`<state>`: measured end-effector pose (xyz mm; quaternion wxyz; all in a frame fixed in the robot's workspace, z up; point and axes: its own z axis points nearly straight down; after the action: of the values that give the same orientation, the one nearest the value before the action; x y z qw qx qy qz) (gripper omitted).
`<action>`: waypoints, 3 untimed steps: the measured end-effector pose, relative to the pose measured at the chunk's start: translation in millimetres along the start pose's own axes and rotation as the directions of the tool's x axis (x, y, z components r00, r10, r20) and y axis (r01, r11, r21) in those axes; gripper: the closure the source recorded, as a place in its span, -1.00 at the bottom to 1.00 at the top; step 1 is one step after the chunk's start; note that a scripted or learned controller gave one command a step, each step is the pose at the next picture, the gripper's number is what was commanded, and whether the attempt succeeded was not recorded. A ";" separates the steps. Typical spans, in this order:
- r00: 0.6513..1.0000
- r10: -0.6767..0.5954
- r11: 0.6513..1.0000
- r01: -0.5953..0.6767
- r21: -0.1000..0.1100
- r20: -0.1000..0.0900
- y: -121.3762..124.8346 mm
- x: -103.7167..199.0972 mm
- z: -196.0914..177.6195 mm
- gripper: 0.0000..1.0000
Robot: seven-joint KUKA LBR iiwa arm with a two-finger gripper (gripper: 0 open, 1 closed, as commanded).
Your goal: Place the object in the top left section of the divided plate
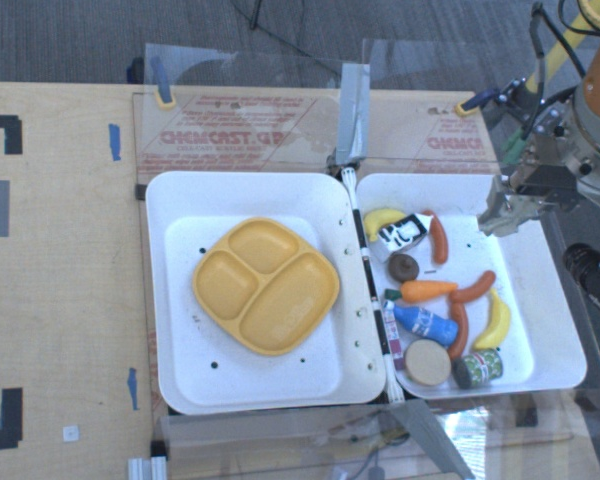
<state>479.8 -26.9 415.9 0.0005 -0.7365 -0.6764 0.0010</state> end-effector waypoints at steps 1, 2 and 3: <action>0.996 0.090 0.996 -0.090 -0.004 0.001 30.3 -131.2 -19.2 1.00; 0.762 0.647 0.762 -0.647 -0.001 0.000 12.8 -149.0 -18.5 1.00; 0.868 0.497 0.868 -0.497 0.000 0.000 13.8 -158.0 -18.5 1.00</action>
<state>480.2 -185.5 434.5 0.0003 -0.8856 -0.4645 0.0011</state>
